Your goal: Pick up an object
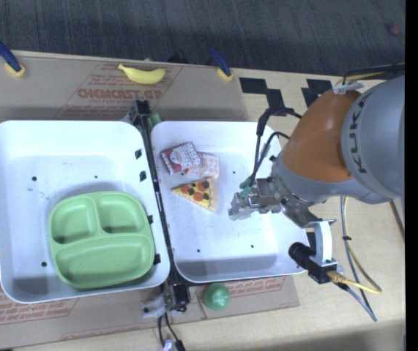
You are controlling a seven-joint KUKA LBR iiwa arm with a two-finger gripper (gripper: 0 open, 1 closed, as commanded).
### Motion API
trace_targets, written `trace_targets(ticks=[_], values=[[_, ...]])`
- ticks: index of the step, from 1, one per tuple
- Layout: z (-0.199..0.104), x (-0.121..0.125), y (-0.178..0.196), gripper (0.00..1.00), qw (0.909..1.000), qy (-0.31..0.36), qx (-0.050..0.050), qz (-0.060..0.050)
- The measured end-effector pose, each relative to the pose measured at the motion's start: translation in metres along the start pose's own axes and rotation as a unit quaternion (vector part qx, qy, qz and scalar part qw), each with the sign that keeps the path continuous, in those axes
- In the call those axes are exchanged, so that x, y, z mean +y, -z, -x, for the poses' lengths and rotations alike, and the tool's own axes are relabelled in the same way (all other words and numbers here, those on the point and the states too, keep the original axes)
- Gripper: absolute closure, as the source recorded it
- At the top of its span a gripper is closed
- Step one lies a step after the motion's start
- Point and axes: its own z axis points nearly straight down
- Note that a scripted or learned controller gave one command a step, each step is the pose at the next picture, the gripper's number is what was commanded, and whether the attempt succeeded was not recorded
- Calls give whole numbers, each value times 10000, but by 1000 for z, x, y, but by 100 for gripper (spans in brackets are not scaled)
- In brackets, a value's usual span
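Setting: robotics lab, test station. Evidence: grey industrial arm point(355, 152) with orange band, loose cables point(355, 280) trailing from its wrist; counter point(355, 320) covered with printed cardboard point(113, 90), fastened at the far edge by blue clamps point(7, 58); two white bins point(4, 196) side by side; toy props, namely a plastic banana point(143, 72), green ball point(216, 296) and green tray point(102, 238); dark carpet point(157, 13) beyond.
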Motion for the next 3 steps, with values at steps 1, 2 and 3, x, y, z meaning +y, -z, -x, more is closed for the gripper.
trace_targets(ticks=[1, 2, 3], values=[[64, 36, -9, 100, 10000, -6, -2, -12], [33, 13, 6, 100, 10000, 10, 5, -20], [12, -1, -5, 100, 10000, 14, 0, -19]])
